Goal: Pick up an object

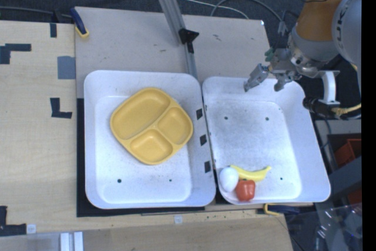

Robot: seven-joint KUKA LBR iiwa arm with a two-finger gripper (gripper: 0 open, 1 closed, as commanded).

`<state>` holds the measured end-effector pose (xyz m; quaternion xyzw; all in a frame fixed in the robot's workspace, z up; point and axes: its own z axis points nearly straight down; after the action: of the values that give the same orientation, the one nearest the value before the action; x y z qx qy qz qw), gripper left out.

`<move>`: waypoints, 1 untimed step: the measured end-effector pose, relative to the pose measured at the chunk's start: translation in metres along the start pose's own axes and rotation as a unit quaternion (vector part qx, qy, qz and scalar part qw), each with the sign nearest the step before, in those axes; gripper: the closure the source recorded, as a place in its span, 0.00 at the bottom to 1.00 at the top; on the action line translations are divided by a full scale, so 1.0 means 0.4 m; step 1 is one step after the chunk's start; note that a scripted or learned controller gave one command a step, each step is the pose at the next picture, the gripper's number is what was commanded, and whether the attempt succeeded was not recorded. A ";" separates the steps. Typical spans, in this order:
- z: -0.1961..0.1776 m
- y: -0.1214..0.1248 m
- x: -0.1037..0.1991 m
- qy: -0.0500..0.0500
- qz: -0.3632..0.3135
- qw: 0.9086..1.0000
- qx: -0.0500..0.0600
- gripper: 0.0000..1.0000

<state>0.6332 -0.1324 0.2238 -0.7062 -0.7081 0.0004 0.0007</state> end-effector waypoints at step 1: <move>0.000 0.000 0.000 0.000 0.000 1.000 0.000 0.00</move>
<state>0.6332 -0.1324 0.2238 -0.7061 -0.7081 0.0005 0.0006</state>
